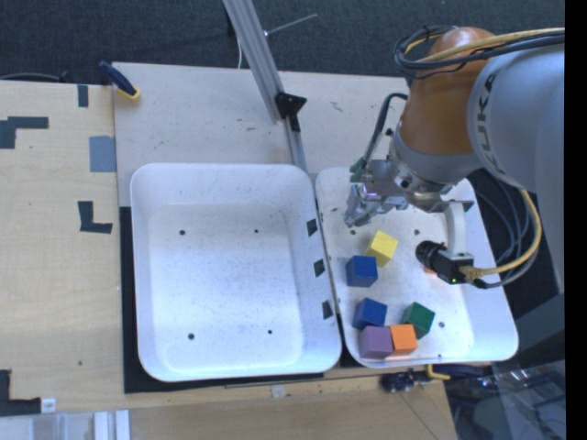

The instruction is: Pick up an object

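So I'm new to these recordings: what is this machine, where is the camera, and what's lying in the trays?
This is one fixed camera above a bench, looking down at a slant. The grey and orange machine reaching in from the right is a robot arm; its gripper hangs over the right bin, above the blocks, with nothing visibly between its fingers. Two shallow white bins sit side by side. The right bin holds small blocks: a yellow block, two blue blocks, a green block, an orange block and a purple block. The left bin sits beside it.
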`<action>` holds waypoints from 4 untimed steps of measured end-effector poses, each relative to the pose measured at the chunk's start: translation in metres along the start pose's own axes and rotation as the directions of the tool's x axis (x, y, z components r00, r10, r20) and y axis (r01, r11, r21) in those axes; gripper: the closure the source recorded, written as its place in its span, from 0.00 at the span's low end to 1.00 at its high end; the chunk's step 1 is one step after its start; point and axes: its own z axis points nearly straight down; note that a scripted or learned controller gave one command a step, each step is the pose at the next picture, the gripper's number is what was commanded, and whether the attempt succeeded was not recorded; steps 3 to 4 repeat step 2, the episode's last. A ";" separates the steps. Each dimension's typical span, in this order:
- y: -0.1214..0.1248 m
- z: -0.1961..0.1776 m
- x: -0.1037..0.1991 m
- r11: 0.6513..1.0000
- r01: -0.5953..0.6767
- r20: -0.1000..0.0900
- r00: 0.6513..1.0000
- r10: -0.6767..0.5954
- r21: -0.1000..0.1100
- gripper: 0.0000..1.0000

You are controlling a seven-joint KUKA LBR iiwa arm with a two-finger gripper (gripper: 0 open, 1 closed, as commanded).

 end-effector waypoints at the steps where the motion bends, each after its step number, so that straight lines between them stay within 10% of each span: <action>1: 0.013 0.012 0.055 1.000 0.000 0.000 1.000 0.000 0.000 1.00; 2: 0.037 0.024 0.101 1.000 -0.001 0.000 1.000 0.001 0.000 1.00; 4: 0.037 0.024 0.101 1.000 -0.001 0.000 1.000 0.001 0.000 1.00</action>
